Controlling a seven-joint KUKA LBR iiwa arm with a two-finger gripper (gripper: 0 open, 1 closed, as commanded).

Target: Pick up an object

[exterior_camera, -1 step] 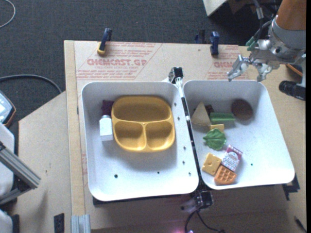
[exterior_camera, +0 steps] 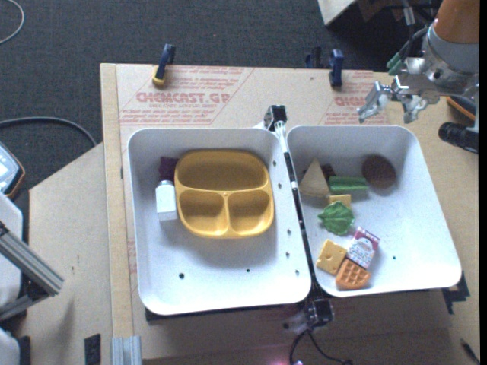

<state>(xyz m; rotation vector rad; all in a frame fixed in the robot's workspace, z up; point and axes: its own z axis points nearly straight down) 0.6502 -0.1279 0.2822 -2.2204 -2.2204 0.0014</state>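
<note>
Dark carpet is seen around the bench (exterior_camera: 228, 90). Above the right bin's (exterior_camera: 426, 226) far rim, the gripper (exterior_camera: 392, 103) is held open and unladen. Toy food is gathered in that bin: a brown disc (exterior_camera: 378, 171), green leaf (exterior_camera: 336, 217), waffle (exterior_camera: 351, 274). A yellow tray (exterior_camera: 224, 192) is seated in the left bin (exterior_camera: 144, 234).

Bench (exterior_camera: 228, 90) — two white bins on it: left bin (exterior_camera: 144, 265), right bin (exterior_camera: 426, 226).

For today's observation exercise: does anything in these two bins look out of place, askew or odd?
Little stands out. In the left bin a white bottle and a dark item sit wedged beside the yellow tray. The toy foods crowd the right bin's left side, the waffle overlapped by a packet.
</note>
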